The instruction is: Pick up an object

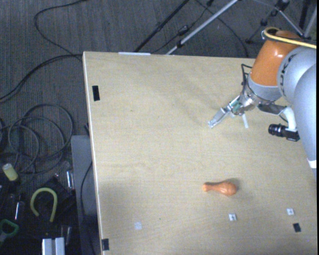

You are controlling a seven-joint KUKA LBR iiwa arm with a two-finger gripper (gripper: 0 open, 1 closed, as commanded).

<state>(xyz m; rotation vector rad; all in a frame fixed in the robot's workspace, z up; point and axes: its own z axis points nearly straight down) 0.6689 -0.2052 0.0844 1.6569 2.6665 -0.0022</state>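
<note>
Pale wood-coloured board (149, 142) covers the work surface here, and the single task candidate on it is a small orange pear-shaped object (221, 188), lying on its side toward the near right, its narrow neck pointing left and its fat end right. Nothing touches it.

The gripper (227, 115) hangs farther back and slightly to the right, well apart from the orange piece, at the end of the grey arm with its orange band (268, 62). One slim finger (219, 119) slants down and to the left, a second pale prong (245, 122) points toward the near side; the two look splayed apart with nothing between them, so I judge the pincer released and empty.

The risks from here, as I judge them, come from the object's shape and lie. It is rounded and tapered, so fingers closing across the bulb off-centre could squeeze it out sideways, and closing on the thin neck could let it pivot and drop. Lying flat on a smooth board, it may also roll or skid if one finger touches before the other. A descent that stops too high would close on air; one too low would jam the tips against the board. A few small markers (232, 217) lie just nearer than the object and could confuse the aim.
</note>
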